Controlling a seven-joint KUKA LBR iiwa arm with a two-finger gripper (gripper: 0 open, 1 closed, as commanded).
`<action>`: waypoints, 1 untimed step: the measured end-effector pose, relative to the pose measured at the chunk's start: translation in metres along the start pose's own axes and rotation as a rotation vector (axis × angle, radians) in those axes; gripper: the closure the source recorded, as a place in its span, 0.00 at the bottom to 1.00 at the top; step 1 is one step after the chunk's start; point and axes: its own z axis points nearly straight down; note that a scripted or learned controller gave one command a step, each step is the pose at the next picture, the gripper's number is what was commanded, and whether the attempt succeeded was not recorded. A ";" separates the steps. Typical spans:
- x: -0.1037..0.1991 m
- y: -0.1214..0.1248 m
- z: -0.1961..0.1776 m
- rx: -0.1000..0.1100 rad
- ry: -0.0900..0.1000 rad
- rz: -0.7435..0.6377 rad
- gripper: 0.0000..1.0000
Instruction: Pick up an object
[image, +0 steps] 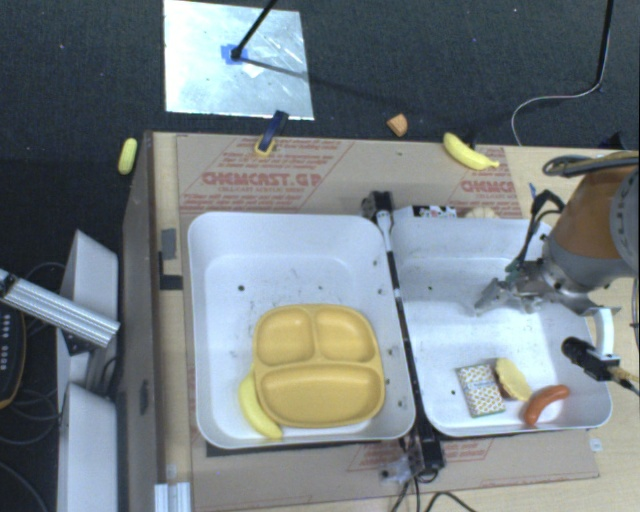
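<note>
- The grey arm with its orange band (590, 215) reaches in from the right, over the right-hand shallow white bin (440, 330).
- Its claw (500, 292) hangs low above the bare white floor in the upper middle of that bin; its metal tips point left, and whether it is open or closed I cannot tell.
- Nothing shows between the tips of the claw.
- Near the front of the same bin lie three small things close together: a square card with a fine checked pattern (481, 389), a pale yellow rounded piece (513, 379) just beside it on the right, and an orange-red toy sausage (545, 403) further right by the rim. All three are well apart from the claw.
- The left-hand white bin (225, 250) holds a yellow plastic plate with three compartments (318, 364); a yellow toy banana (257, 410) lies against its lower left edge.
- On the brown cardboard covering the desk (260, 180), behind the bins, rests another yellow banana (468, 152), with a small orange lump (398, 124) near it.
</note>
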 end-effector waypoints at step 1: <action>-0.016 -0.065 0.003 -0.001 0.000 0.000 0.00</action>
